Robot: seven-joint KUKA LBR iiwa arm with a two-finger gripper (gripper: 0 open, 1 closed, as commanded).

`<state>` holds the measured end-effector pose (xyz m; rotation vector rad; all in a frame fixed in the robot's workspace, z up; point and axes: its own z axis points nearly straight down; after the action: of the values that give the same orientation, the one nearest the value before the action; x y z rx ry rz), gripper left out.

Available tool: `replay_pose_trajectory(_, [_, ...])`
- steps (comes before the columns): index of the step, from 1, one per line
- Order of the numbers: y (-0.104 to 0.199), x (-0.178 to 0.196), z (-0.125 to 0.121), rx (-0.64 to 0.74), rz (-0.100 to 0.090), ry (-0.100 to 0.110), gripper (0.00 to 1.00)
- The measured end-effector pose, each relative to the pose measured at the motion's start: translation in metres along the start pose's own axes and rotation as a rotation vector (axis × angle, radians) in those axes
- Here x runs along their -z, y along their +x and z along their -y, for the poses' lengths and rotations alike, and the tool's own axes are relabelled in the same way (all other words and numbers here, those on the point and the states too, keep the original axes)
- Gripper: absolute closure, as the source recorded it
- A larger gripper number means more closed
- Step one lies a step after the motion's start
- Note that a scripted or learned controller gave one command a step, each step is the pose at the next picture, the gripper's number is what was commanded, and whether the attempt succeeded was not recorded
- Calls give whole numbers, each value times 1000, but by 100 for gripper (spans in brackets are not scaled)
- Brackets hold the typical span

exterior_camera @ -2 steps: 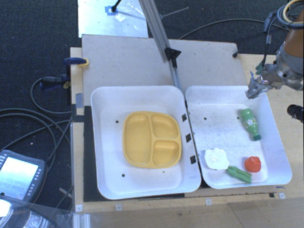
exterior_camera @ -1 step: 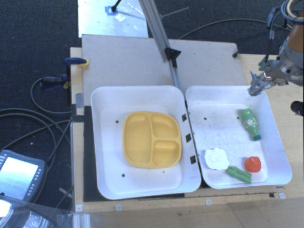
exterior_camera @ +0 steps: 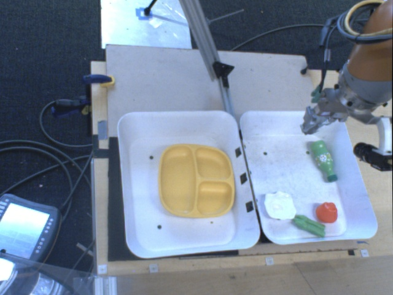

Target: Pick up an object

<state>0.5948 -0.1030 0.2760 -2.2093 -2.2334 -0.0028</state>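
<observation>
We are seeing a yellow divided plastic tray (exterior_camera: 197, 180) lying in the left white bin (exterior_camera: 138, 183); the right white bin (exterior_camera: 276, 158) is holding a green bottle (exterior_camera: 322, 159), a white lump (exterior_camera: 280, 205), a green stick-shaped piece (exterior_camera: 309, 225) and an orange-red round piece (exterior_camera: 326, 212). The end effector (exterior_camera: 311, 121) is hovering over its far edge; we cannot tell its opening.

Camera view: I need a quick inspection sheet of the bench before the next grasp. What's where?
Surface: two white bins side by side, left bin and right bin, on a board.
Job's things: right bin holds a green bottle, a white lump, a green stick and a red piece; left bin holds a yellow tray.
Clutter: nothing seen.
Claw: claw over the right bin's far edge, beside the bottle's top; nothing seen in it.
Cables: black cables left of the bench; more at the arm.
Surroundings: dark carpet, pendant lower left, blue clamp.
</observation>
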Motion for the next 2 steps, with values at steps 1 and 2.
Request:
replay_pose_trajectory(1, [53, -17, 13, 0, -1, 2, 100])
replay_pose_trajectory(2, [108, -21, 16, 1, -1, 1, 100])
